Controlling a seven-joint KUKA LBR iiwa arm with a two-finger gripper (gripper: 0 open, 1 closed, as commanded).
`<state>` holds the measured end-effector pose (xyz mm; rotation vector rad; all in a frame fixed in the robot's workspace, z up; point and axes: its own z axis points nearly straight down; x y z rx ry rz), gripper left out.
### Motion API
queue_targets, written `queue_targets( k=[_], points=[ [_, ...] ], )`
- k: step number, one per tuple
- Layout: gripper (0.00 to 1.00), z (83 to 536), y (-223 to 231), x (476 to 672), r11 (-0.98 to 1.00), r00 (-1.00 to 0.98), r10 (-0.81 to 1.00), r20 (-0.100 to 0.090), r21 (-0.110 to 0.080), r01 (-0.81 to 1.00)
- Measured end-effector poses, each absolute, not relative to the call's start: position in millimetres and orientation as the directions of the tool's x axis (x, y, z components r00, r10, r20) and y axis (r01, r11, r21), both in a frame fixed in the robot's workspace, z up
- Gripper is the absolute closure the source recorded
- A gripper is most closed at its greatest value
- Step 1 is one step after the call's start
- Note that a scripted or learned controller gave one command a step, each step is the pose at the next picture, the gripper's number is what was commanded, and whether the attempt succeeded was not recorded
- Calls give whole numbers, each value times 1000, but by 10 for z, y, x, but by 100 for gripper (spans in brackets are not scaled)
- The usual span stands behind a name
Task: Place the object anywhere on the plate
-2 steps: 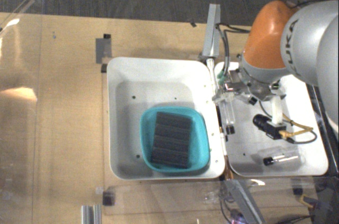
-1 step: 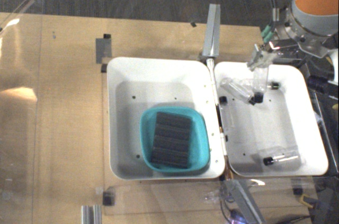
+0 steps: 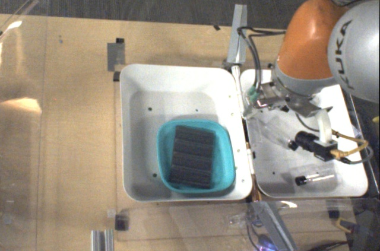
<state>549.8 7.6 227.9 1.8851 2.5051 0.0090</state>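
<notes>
A dark grey ribbed block (image 3: 192, 156) lies on the square teal plate (image 3: 225, 152) in the left white bin (image 3: 138, 125); the pincer's state cannot be told, the grey-orange arm (image 3: 320, 42) covering the right white bin (image 3: 350, 181)

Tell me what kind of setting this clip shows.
Probably a robotics lab bench: a KUKA arm reaches over two white bins on a wooden benchtop, with a teal plate holding a dark ridged block.

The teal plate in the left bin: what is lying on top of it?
A dark ribbed block lies on the teal plate, covering most of its middle. The plate surface beneath the block is hidden.
</notes>
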Motion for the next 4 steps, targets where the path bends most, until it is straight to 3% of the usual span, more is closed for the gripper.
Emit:
queue_targets(
  k=[1,2,3,4],
  points=[
    [100,4025,-157,5022,329,-329,944,-5,14,944],
    [100,2516,-39,4886,379,-379,925,-2,6,925],
    [100,1926,357,5303,451,-451,892,-1,5,892],
    [0,1929,353,5304,451,-451,893,-1,5,893]
  ],
)
